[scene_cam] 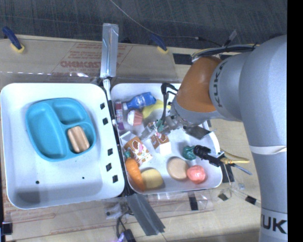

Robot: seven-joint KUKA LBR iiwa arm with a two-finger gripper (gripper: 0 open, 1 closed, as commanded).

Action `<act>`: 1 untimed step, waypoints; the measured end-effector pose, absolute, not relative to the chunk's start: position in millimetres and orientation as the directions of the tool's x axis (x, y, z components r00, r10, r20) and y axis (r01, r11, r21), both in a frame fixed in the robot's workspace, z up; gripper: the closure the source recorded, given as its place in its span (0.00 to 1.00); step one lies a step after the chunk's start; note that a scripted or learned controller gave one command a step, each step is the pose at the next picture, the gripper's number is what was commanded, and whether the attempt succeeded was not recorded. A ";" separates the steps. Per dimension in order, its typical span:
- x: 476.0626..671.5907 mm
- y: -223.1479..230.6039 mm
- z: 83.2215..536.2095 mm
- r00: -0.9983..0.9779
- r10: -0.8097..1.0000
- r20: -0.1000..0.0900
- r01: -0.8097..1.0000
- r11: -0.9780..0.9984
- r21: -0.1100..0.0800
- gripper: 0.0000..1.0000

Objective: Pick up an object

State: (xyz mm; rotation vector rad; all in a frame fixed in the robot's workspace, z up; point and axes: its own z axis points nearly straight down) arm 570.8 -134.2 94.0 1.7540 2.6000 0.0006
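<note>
Over the right bin, the pincer hangs low among mixed objects, apparently nearest a small card, its jaw state indiscernible, while the left bin holds a blue tray.

blue clamps on cardboard sheet, metal bar upright between bins, dark carpet

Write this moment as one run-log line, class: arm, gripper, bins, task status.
arm: over right bin | gripper: low among items, fingers unclear | left bin: blue tray with brown roll | status: no pick confirmed
</note>
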 end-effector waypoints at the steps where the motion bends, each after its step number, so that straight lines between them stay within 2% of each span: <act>1: 555.2 -138.6 94.2 -0.288 0.958 -0.004 0.958 0.288 0.008 0.00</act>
